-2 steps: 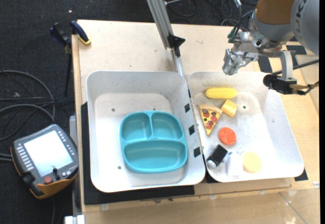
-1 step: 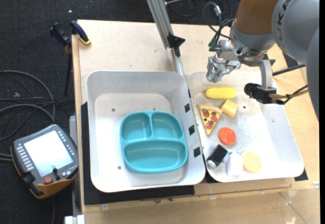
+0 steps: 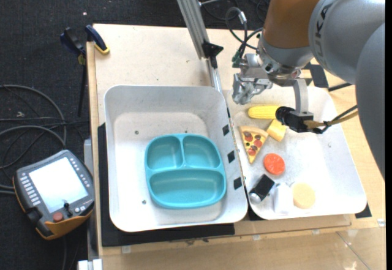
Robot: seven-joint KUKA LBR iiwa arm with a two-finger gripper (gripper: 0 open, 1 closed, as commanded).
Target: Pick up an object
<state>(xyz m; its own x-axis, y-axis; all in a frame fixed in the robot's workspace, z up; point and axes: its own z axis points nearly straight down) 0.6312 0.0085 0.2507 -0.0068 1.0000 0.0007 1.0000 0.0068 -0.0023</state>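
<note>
Several small objects lie in the right bin, and the gripper hangs over its far corner, close to the wall between the two bins. From this view it cannot be told whether the gripper is open or closed, and no object is seen in its hold.

The nearest thing is a yellow corn cob. It lies on its side just beside the gripper, a little toward the near edge of the bench. Beyond the corn cob from the gripper are a pizza slice and a yellow block, then a red tomato. Farthest from it are a black object and a pale round piece. The blue plate in the left bin is well apart from the gripper, on its other side.

The step in hand seems to be the approach to the corn cob. To do it well, the gripper should probably first move sideways until it is over the middle of the cob. It should then turn so that it closes across the short width, not along the length. A straight descent is best, because the bin wall is near and a round cob may roll away if pushed from one side.
</note>
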